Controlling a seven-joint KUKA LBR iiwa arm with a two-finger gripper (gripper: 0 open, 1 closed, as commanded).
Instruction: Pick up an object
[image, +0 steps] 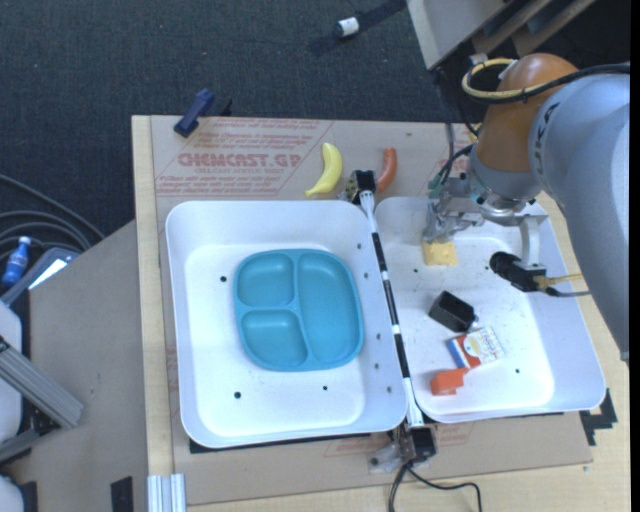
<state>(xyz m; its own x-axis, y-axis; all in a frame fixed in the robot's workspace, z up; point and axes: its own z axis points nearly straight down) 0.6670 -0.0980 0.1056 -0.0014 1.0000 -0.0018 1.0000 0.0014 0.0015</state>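
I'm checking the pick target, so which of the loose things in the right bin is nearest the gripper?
The yellow block, right under the gripper at the bin's far end. The black block, the carton and the orange piece lie farther toward the near edge.

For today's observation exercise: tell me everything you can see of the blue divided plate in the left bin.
The blue divided plate is a light turquoise tray that looks like smooth plastic, a rounded rectangle with a raised rim. Low ridges split it into three compartments: two side by side at the far end and one wide one nearer the camera. It lies flat and slightly turned near the middle of the left bin, resting on the bin's white floor. Nothing lies in it, and nothing else touches it.
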